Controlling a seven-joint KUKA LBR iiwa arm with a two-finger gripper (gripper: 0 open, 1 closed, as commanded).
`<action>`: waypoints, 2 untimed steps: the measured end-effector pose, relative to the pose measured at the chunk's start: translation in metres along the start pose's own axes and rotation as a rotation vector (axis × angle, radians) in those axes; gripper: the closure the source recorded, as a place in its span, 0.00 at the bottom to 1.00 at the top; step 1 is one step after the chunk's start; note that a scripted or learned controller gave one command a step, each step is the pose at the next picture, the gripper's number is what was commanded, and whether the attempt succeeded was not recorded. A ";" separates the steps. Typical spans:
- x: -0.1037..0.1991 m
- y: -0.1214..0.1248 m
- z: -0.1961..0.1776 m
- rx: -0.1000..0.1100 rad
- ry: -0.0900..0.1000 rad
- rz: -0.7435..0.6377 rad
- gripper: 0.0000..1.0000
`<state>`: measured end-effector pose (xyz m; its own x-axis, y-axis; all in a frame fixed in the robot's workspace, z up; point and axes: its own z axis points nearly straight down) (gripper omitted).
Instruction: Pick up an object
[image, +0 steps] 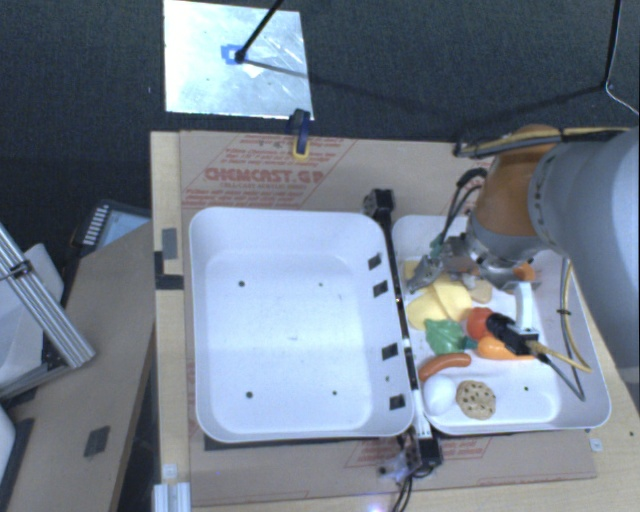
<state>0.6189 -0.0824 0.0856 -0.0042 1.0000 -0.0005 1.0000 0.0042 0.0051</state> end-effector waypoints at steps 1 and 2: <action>-0.002 -0.021 0.000 0.002 0.000 0.002 0.00; 0.000 -0.002 0.000 0.001 0.000 0.000 0.00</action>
